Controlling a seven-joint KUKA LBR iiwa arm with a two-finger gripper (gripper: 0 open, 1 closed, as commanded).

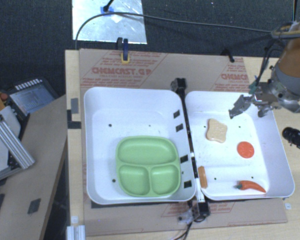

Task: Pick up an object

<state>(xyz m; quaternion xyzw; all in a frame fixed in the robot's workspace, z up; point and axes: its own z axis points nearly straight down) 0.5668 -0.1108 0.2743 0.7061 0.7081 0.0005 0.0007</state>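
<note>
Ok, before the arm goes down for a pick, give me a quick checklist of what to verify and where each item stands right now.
1. Objects within the right bin: bread slice, red disc, carrot and sausage all lie inside. Ok.
2. Gripper carrying nothing: nothing shows between its fingers. Ok.
3. Fingers open enough for a grasp: cannot tell.
4. Gripper lined up over a target: it sits up and to the right of the bread slice, not over it. Not ok.
5. Room around the bread slice: it lies apart from the other items. Ok.
6. Sausage graspable: it lies against the bin's left wall. Not ok.
</note>
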